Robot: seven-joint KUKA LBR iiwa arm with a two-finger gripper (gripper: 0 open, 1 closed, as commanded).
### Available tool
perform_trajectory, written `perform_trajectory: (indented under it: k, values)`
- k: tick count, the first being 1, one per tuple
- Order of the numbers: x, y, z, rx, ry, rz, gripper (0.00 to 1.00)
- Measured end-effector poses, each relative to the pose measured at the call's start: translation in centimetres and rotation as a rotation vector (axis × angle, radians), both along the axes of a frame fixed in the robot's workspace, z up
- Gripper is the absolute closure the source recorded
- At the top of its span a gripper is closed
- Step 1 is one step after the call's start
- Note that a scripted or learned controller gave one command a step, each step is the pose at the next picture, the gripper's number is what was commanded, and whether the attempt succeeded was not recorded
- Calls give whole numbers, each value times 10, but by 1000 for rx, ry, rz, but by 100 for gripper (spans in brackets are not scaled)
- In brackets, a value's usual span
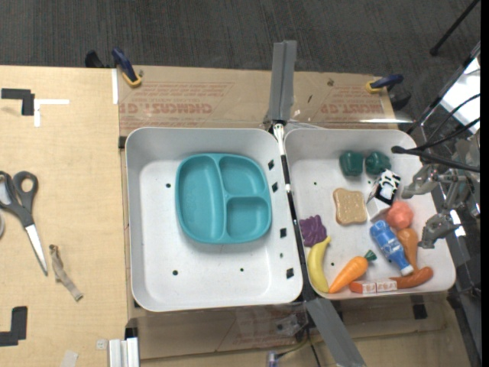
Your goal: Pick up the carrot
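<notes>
Carrot (351,271) lies near edge of right bin (321,147), tilted, just right of banana (317,262), left of blue bottle (390,245). Pincer (439,205) at bin's right rim, well apart from carrot. Advise: move left and nearer, align across carrot's body, descend clear of banana. Pincer's opening: cannot tell; nothing seen held.

Bright, even overhead light, soft shadows (mild glare on white bins (145,205)), slight blur.
</notes>
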State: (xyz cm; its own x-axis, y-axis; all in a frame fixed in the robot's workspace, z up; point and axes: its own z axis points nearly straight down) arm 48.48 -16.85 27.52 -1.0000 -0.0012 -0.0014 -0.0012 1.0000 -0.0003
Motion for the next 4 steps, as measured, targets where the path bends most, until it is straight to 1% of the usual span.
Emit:
perform_trajectory:
  k: [1,2,3,4]
  values:
    - [7,19,-154,1,0,125,0]
    - [47,-27,-183,0,-3,-181,0]
    - [15,66,-184,1,2,-386,0]
    - [-6,18,-123,0,-1,-556,0]
